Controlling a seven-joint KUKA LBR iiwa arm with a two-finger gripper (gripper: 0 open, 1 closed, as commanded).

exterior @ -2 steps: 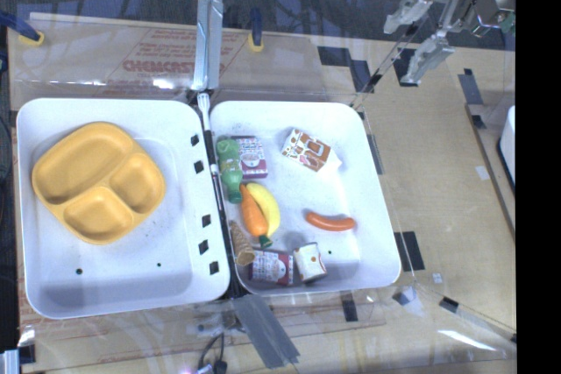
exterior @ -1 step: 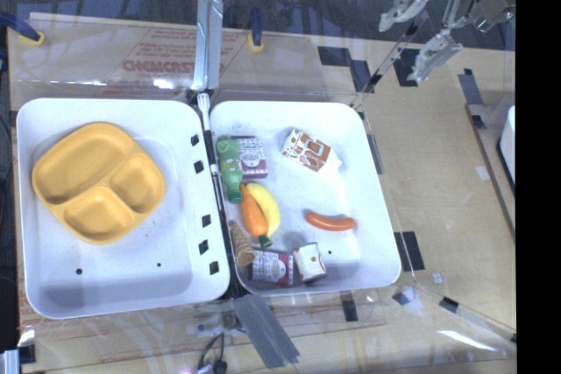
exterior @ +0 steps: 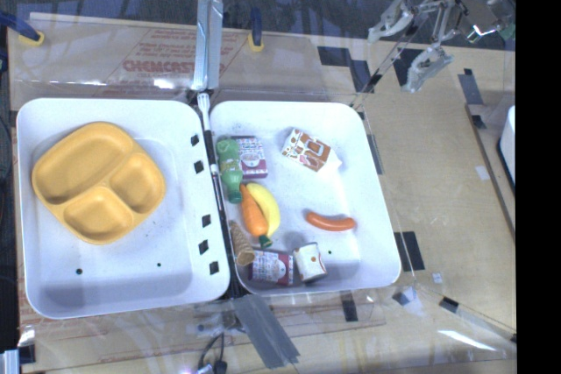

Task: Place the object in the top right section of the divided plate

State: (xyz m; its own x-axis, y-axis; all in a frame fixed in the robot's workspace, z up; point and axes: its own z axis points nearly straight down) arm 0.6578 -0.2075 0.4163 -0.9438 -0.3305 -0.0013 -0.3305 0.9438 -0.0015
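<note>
End effector (exterior: 419,38) hangs well apart from divided plate (exterior: 96,180).

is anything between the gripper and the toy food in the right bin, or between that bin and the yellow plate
Nothing visible blocks the gripper, which hangs open beyond the right white bin's far right corner. Toward the yellow divided plate in the left white bin, the adjoining bin walls and a grey metal bar at their far end intervene.

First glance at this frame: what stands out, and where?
The yellow divided plate fills much of the left bin. The right bin holds a cluster of toy food: a banana, a carrot, a sausage. The gripper hangs open beyond the bins, upper right.
</note>
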